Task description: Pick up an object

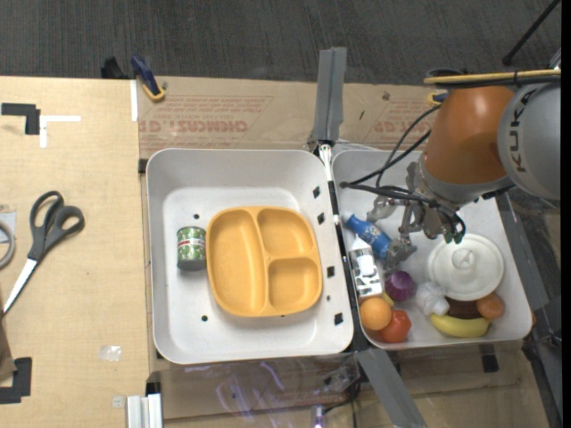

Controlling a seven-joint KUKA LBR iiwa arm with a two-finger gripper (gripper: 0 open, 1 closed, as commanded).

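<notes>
My gripper [426, 232] hangs over the middle of the right bin [513, 239], below the orange band of the arm. It is open and nothing sits between its fingers. Just left of it lies a clear bottle with a blue cap [364, 255]. A purple object [401, 284] lies below it, and a white round lid [465, 267] is to its right. An orange [375, 313], a red fruit [398, 325] and a banana [459, 325] lie along the bin's front edge.
The left bin [169, 328] holds a yellow divided plate [264, 260] and a small green can [191, 248]. Scissors [40, 234] lie on the wooden bench at the left. A grey divider [328, 96] stands between the bins at the back.
</notes>
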